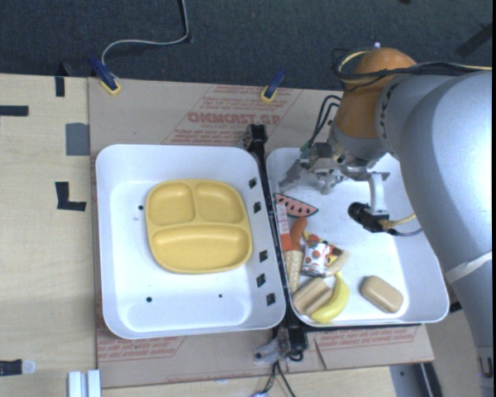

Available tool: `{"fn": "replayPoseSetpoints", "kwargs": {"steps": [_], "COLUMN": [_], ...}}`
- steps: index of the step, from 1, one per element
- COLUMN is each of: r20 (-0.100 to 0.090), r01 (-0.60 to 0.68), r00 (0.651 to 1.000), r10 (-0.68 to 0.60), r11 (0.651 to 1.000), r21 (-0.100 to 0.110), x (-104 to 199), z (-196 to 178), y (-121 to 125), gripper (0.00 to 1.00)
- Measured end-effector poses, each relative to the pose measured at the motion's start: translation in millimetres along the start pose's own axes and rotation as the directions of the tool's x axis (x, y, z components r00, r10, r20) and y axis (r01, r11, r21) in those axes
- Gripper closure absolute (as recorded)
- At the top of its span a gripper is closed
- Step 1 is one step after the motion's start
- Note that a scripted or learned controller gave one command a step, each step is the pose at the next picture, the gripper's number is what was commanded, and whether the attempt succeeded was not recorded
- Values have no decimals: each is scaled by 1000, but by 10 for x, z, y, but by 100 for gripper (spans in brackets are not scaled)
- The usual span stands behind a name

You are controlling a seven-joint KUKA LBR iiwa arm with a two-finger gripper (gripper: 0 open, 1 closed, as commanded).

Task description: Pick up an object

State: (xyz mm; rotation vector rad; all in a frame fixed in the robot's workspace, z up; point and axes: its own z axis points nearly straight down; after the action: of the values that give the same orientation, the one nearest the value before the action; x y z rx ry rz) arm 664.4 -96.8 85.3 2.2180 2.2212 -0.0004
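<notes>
Jaws hidden (state impossible to tell), gripper [321,170] hovering over right bin [413,263].
Approaching; next, descending toward watermelon slice [296,205].

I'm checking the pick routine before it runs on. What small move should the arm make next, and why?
Probably shift the gripper toward the near end of the right bin and lower it. It sits at the bin's far end, while the toy food, such as the banana and the bread roll, lies nearer the front.
</notes>
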Motion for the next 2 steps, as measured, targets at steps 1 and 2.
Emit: {"fn": "replayPoseSetpoints", "kwargs": {"steps": [1, 2], "r20": [-1, 0], "r01": [-1, -1], "r00": [1000, 1000], "r10": [1, 1], "r11": [1000, 1000], "r21": [1, 0], "x": [28, 23], "z": [2, -1], "y": [41, -89], "gripper": [0, 0]}}
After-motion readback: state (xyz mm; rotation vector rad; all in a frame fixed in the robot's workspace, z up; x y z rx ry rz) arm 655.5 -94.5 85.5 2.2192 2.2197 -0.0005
